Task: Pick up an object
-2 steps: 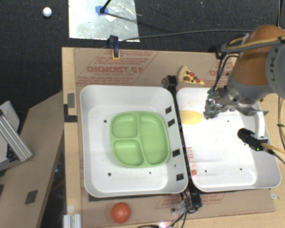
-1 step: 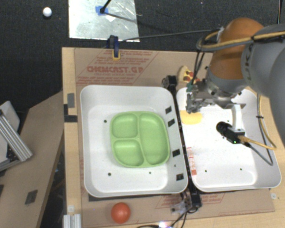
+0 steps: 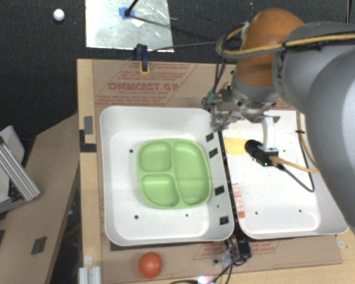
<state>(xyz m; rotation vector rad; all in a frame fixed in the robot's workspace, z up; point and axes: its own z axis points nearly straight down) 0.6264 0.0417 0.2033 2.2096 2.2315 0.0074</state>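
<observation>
Green divided plate [image 3: 173, 173] lies flat in the left bin [image 3: 113, 176], likely the pick target. Gripper [image 3: 219, 122] sits at the bins' shared wall, probably lining up; apart or together, can't tell.

Probably a lab: aluminium rail [image 3: 12, 169], cardboard-covered bench [image 3: 149, 83].

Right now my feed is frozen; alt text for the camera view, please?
The arm's gripper hangs over the far end of the wall between two white bins. The left bin holds a green divided plate; a yellow object lies in the right bin near it.
</observation>
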